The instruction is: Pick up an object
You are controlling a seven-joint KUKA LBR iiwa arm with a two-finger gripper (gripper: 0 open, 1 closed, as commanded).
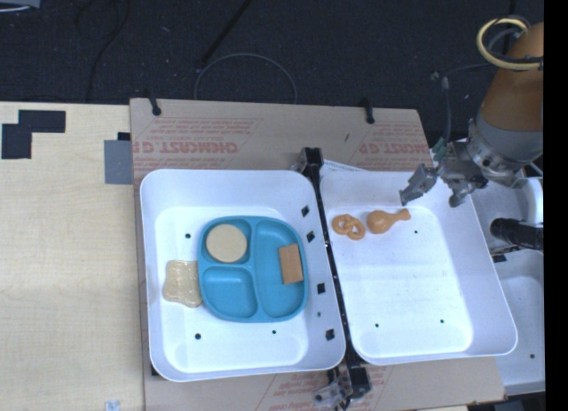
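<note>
With the gripper (441,185) spread and empty above the right bin (444,329)'s far edge, we aim for the drumstick (387,219) just left — beside the pretzel (348,226) — straddling its narrow handle.

Two white bins are set side by side on a worktop (62,223). In the left bin (169,196) a blue divided tray (244,298) is seen, with a round cracker (225,242) and a brown slab (290,264) in separate compartments; a pale piece of bread (182,282) lies touching the tray's left edge. In the right bin (426,303) a pretzel (348,226) and a tan drumstick (386,220) lie just beside each other — near the far wall. The gripper (438,185) is held above that bin's far right corner, its fingers spread apart — nothing between them.
</note>
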